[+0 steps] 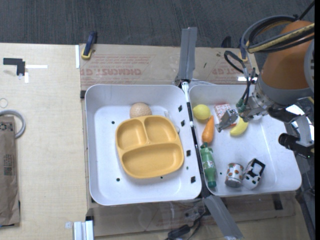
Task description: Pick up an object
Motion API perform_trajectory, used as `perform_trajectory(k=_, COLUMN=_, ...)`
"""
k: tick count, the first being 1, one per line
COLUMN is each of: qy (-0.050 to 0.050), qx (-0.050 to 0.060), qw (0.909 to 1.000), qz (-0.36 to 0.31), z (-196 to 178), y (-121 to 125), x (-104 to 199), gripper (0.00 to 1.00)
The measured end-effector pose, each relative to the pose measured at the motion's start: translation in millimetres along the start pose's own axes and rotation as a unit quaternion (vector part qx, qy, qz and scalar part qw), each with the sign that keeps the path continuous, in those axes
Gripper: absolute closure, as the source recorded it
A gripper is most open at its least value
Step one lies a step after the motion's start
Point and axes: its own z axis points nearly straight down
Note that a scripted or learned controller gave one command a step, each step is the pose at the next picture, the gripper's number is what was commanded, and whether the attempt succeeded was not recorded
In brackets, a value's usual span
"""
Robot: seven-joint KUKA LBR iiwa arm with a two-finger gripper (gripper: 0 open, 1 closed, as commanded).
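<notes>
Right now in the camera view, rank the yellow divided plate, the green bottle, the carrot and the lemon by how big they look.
1. Yellow divided plate, by far.
2. Green bottle.
3. Carrot.
4. Lemon.
The carrot and the lemon look close: the carrot is longer, the lemon rounder.

yellow divided plate point(149, 146), orange carrot point(208, 129); green bottle point(208, 164), black-and-white patterned cup point(254, 173)
</notes>
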Motion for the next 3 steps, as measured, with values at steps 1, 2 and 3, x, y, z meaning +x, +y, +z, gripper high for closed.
perform_trajectory(k=1, qy=0.001, qx=0.0, qw=0.9995, qz=0.03, z=122, y=-55, x=-44, gripper=0.0)
perform_trajectory(k=2, qy=-0.001, qx=-0.003, qw=1.0, qz=0.003, z=25, y=-30, x=-70, gripper=0.0)
perform_trajectory(k=3, qy=0.0, qx=-0.002, qw=0.9996, qz=-0.028, z=95, y=-75, x=-23, gripper=0.0)
